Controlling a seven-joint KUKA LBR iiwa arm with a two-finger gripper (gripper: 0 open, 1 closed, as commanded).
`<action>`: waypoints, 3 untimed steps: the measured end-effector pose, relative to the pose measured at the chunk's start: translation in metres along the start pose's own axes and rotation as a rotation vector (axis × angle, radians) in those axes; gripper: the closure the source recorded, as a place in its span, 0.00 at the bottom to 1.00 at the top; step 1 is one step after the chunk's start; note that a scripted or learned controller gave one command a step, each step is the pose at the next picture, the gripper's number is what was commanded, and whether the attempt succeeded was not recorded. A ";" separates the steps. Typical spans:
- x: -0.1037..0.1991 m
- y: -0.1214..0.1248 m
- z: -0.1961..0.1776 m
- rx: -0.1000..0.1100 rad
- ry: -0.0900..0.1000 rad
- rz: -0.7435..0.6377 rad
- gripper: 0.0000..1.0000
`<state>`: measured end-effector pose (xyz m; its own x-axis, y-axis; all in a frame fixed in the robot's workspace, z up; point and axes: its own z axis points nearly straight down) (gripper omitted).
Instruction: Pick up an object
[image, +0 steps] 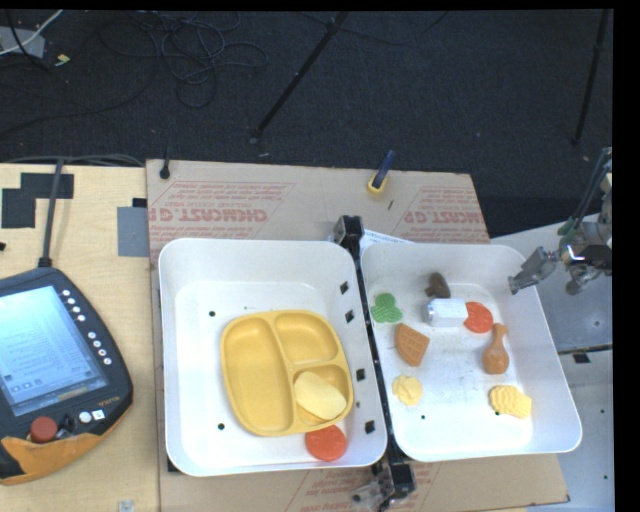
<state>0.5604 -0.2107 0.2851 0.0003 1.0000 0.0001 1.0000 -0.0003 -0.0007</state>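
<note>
The right bin (545, 340) holds several toy foods: a green piece (386, 308), a dark brown piece (437, 286), a white block (447, 311) touching a red piece (480, 319), an orange wedge (411, 345), a brown drumstick (495, 348) and two yellow pieces (407, 389) (511, 402). My gripper (560, 260) hangs at the right bin's far right edge, off to the side of the objects. Nothing shows in its grasp.
The left bin (190, 300) carries a yellow divided tray (265, 370) with a pale yellow piece (320, 396) in one compartment. A red-orange piece (326, 442) lies by the tray's near corner. A teach pendant (55, 360) rests on the bench at the left.
</note>
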 end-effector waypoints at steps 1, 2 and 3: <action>0.075 -0.037 0.097 0.014 0.008 -0.004 0.00; 0.120 -0.014 0.201 0.003 0.001 -0.003 0.00; 0.043 -0.021 0.061 -0.011 -0.006 0.005 0.00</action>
<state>0.5392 -0.1674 0.2240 0.0054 1.0000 -0.0061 0.9999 -0.0054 0.0105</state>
